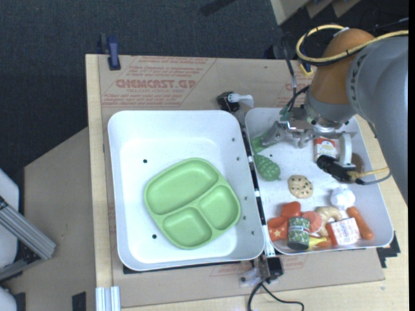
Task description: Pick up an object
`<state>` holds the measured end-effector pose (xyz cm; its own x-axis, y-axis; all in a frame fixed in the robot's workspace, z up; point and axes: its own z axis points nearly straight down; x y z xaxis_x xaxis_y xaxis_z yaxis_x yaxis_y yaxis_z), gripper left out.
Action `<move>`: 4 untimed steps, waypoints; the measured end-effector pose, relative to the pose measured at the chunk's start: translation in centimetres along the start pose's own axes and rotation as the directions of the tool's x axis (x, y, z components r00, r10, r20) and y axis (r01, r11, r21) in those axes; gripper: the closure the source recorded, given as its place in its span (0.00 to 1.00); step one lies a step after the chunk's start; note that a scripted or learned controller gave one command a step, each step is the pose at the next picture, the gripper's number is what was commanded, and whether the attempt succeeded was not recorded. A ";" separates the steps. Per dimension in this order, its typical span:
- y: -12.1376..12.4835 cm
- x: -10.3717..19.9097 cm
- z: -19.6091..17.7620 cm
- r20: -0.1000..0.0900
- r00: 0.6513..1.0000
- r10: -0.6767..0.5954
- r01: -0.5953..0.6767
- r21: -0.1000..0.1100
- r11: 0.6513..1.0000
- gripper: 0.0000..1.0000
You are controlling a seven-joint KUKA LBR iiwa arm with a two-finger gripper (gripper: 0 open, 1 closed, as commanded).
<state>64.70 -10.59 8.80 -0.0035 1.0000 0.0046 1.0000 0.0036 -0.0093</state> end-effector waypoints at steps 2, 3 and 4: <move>-0.1 1.6 -4.4 0.000 1.000 -0.003 0.003 -0.002 1.000 0.00; -1.1 1.4 0.7 0.003 1.000 0.004 -0.004 -0.002 1.000 0.00; 2.1 0.5 0.3 0.006 1.000 0.002 -0.002 -0.013 1.000 0.00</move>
